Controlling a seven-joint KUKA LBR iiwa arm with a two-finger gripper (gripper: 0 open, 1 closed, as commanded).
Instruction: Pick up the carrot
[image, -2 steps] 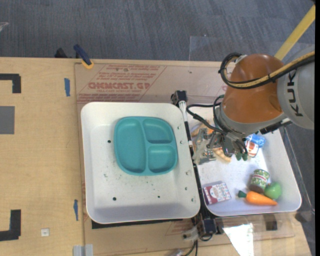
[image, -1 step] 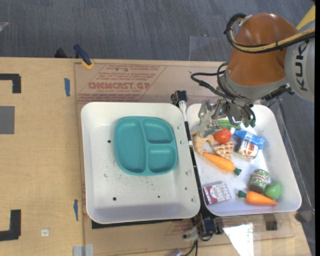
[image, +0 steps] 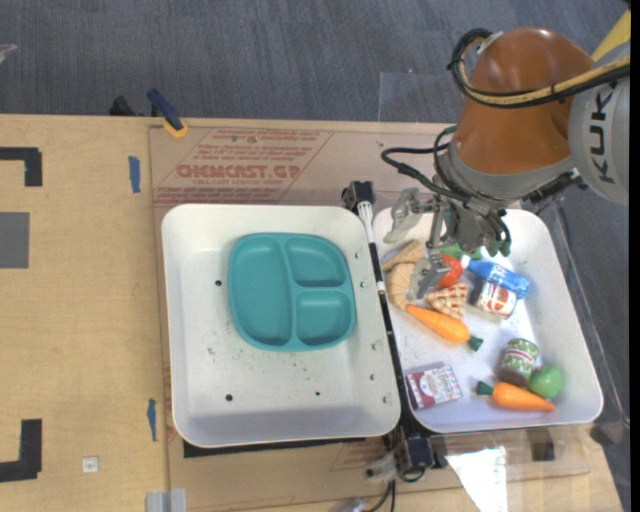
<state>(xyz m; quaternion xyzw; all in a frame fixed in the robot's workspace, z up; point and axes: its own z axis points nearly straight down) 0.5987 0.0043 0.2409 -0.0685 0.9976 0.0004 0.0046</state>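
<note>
the left bin (image: 200, 400) carries a teal plate (image: 292, 290), a likely drop spot. in the right bin (image: 575, 340), one carrot (image: 440, 324) lies just below the gripper (image: 440, 262); its fingers seem parted and hold nothing. another carrot (image: 520, 397) lies lower right.

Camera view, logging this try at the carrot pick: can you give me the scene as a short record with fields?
arm: reaches in from the right, over the right bin
tool: low over the bin's upper left pile
carrots: two; one mid-bin just below the tool, one near the bottom right by a green fruit
carrot held: none seen between the tool's fingers
left bin: holds a teal divided plate
</note>
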